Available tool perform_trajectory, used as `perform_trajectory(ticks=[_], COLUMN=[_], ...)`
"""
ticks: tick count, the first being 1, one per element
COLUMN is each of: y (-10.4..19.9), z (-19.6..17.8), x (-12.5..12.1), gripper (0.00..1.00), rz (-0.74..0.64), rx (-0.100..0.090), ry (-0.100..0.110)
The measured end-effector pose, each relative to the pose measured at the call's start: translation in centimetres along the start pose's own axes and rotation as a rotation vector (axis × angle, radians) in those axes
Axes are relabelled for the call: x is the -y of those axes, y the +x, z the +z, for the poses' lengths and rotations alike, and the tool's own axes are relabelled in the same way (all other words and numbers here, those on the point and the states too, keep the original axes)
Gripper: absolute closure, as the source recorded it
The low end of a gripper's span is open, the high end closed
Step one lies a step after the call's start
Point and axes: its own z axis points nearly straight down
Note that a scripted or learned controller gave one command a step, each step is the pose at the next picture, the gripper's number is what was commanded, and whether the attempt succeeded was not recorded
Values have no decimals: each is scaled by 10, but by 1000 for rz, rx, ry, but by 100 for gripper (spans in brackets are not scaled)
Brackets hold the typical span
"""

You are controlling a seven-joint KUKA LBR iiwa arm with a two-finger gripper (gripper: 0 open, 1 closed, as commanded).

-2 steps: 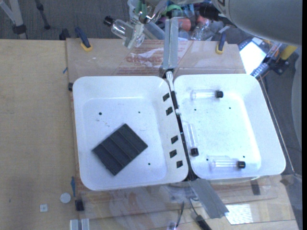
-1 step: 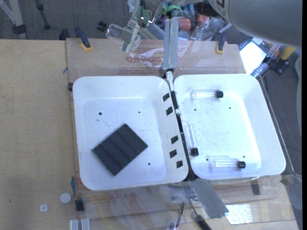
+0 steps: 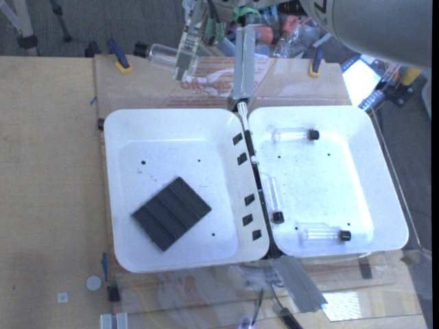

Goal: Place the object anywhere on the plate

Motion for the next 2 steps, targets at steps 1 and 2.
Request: perform_trajectory(ticks=[1, 2], y=[-7, -9], z=[0, 0], x=[-2, -3], gripper=[100, 100], rz=[-231, -459], rx=[4, 6], ry=[-3, -4])
